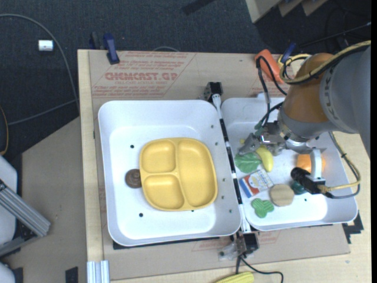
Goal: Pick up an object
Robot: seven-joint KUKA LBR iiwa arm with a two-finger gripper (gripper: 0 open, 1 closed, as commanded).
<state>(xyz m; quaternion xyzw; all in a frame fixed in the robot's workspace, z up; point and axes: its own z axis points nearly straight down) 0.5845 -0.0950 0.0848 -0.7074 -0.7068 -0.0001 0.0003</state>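
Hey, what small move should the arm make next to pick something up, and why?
Probably lower the tool a little straight down: it hovers in the right bin just above the small yellow item and green leafy piece, with nothing visibly held.

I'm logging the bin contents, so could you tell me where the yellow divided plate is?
The yellow divided plate lies in the middle of the left bin, with a small brown round object touching its left edge.

Brown disc (133, 178) (half under yellow tray (177, 174))
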